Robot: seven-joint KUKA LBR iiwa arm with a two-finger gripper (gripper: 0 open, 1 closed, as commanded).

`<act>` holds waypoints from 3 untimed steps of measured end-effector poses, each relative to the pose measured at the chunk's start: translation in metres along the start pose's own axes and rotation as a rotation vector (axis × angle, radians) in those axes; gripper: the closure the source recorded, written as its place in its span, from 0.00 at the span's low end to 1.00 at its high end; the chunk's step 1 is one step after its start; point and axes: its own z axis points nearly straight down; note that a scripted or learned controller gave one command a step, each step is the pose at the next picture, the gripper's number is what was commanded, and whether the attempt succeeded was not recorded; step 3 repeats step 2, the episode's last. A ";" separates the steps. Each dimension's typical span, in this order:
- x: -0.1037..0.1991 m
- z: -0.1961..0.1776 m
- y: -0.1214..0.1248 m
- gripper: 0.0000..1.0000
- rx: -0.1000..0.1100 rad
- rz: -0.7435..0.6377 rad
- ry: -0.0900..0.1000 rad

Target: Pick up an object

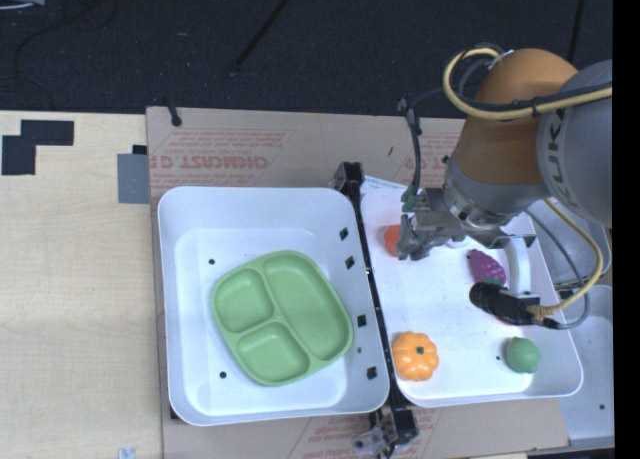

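Camera view: one green plate [282, 318], one pumpkin [415, 356], one ball [520, 355]; fingers' [410, 250] state unclear.

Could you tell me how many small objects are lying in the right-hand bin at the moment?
4: orange pumpkin near front-left, green ball front-right, purple piece mid-right, red-orange item beside the gripper. The arm may hide others.

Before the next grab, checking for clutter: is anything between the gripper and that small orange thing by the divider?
Nothing visible. The gripper sits right beside the orange thing. The pumpkin, purple piece and green ball lie well clear.
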 end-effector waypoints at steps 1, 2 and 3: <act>0.059 0.012 0.008 1.00 0.000 0.001 -0.001; 0.112 0.004 0.011 1.00 -0.001 0.001 -0.001; 0.112 0.004 0.011 1.00 -0.001 0.001 -0.001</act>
